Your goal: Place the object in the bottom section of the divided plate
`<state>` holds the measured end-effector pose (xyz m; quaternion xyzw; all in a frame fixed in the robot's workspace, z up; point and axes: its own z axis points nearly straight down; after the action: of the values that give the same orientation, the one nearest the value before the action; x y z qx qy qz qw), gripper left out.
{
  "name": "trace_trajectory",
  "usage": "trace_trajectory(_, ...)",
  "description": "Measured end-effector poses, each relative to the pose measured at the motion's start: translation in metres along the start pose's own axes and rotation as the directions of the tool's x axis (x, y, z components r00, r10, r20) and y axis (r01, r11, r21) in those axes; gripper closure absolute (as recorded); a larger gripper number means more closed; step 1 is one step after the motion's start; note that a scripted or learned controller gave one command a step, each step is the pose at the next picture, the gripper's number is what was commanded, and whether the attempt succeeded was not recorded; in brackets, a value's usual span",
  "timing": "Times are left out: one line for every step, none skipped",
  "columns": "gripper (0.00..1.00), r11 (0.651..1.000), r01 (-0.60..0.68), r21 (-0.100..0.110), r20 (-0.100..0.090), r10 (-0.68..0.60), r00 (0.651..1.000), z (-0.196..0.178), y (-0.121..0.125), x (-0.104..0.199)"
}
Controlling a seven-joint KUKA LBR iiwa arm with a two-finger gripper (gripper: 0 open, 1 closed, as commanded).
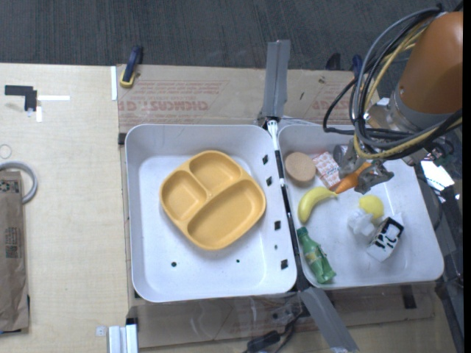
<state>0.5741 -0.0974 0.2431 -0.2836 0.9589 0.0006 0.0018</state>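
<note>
Green packet (316, 257) lies at the near edge of the right bin (427, 271), long axis running toward the camera. Farther in: banana (313, 201), a round tan disc (299, 167), a red-and-white wrapper (327, 169), a yellow lump (372, 207) and a black-and-white piece (385, 237).

My jaws (358, 173) hang over the far middle of this bin, above an orange carrot-like thing (347, 183) that slants down-left toward the banana's tip. Cables and wrist blur that spot; whether the jaws are open, closed or gripping it, I cannot tell.

Plate (213, 198) sits in the left bin (147, 271), well apart from me, across the wall between the bins. Its big bottom section (224, 215) faces the near-right corner, nothing in it.

Judgement: the carry runs leftward over the divider, then down to that large section. The object's slant matters for the grasp and drop.
</note>
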Motion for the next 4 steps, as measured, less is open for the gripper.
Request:
trace_trajectory(1.0,0.97,0.243,0.001,0.001,-0.243,0.97,0.052,0.015,-0.086)
trace_trajectory(1.0,0.869,0.494,0.002,0.002,-0.494,0.869,0.009,0.058,-0.14)
trace_trajectory(1.0,0.972,0.235,0.0,0.0,-0.235,0.972,0.051,0.13,-0.144)
trace_trajectory(1.0,1.0,-0.002,0.002,0.003,0.002,1.0,-0.035,0.132,-0.188)
